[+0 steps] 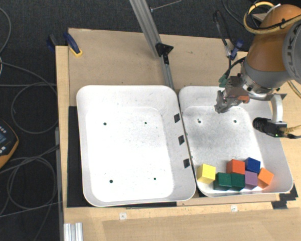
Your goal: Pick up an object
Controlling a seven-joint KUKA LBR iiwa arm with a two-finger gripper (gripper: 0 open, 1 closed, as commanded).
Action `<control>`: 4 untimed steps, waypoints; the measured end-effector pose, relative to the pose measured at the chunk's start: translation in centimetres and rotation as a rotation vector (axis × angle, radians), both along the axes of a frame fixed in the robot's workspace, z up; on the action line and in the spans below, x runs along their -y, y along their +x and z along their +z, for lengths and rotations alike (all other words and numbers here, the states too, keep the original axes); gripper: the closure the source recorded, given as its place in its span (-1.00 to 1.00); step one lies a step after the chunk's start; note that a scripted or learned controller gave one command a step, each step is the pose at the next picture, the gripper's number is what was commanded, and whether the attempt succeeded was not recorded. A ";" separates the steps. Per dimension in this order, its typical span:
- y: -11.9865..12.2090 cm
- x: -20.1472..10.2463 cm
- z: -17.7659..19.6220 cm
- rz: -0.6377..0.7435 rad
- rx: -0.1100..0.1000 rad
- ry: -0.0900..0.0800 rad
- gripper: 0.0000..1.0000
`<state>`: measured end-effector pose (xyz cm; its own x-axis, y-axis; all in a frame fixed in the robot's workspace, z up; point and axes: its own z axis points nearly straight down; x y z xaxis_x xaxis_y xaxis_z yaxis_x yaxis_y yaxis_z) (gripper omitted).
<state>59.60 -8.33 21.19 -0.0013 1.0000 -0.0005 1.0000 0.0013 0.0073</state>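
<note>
Several coloured blocks lie packed along the front edge of the right bin (271, 149): a yellow block (207, 172), a green block (229, 181), a red-orange block (236, 166), a blue block (253, 164), a purple block (251, 178) and an orange block (265, 176). My gripper (223, 106) hangs over the back of the right bin, well behind the blocks. Nothing shows between its tips.
The left bin (125, 144) sits beside the right one, with small black clips along the shared rim (180, 139). A slanted metal pole (150, 29) rises behind the bins. A black cylinder with a cable (268, 126) sticks out by the wrist.
</note>
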 end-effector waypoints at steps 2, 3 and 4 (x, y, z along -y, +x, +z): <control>1.0 -5.3 2.9 0.005 -0.005 0.002 1.00; 1.5 -11.2 3.4 0.007 -0.005 0.003 1.00; 1.3 -15.9 3.7 0.005 -0.006 0.003 1.00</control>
